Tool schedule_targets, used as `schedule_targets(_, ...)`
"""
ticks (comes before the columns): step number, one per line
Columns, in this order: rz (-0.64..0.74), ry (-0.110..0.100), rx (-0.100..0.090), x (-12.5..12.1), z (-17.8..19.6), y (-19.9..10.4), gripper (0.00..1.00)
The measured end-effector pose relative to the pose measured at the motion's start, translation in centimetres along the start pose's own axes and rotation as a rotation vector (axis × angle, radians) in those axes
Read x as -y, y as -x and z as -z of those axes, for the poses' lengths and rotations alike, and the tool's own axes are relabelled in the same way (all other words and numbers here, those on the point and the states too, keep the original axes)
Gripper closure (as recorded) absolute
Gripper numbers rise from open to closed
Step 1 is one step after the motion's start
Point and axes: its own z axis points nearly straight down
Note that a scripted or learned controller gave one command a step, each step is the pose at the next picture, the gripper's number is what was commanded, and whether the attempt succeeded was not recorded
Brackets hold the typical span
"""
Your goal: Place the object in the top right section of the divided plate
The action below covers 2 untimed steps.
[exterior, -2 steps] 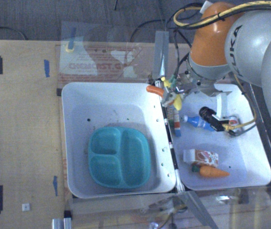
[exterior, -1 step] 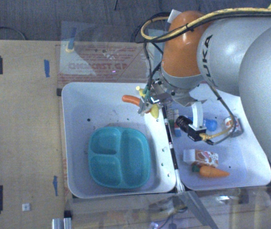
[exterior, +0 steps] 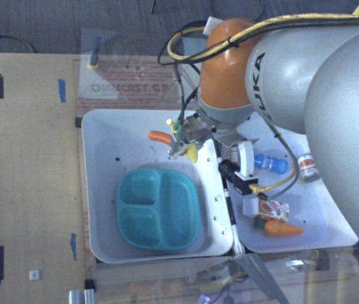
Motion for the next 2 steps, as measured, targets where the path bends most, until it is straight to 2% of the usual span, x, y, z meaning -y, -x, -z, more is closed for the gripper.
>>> schedule_targets(1,-0.063,0.0,0.0,3.2,-0.6,-4.1,1.0)
schedule_targets(2,0.001,-0.001,0.0,5.2,-1.1,-8.5,1.0)
